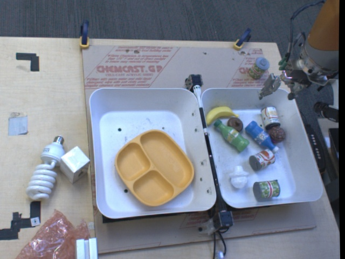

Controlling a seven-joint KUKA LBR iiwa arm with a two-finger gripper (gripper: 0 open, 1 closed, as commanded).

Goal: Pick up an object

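On the bench [54, 90], at nine o'clock of the bins, a white spiral light bulb [44, 171] lies touching a small white cube-shaped box [75, 162], both well out of play. The left shallow white bin [102, 107] holds a yellow plastic three-compartment tray [154, 167] lying flat; it offers thin rims and little else, so a grasp there would likely slip off. The right shallow white bin [307, 182] carries the likelier targets, crowded together: a yellow banana [221, 113] at eleven o'clock, a green plastic bottle [232, 136] just beside it, a brown ring-shaped doughnut [235, 124] touching both, a blue bottle [260, 135], a small labelled tin [269, 116], a red-and-white can [262, 159], a small white lump [238, 178] and a green-labelled can [267, 189] at five o'clock. The pincer [281, 82] hangs over the bin's one o'clock corner, apart from everything and holding nothing; whether its span is wide or narrow I cannot tell. The main risk, as I judge it, is the crowding: a descent among the bottles may nudge neighbours or close on two things at once, and the cans lying on their sides may roll away. Coming down so near the corner could also strike the bin wall.
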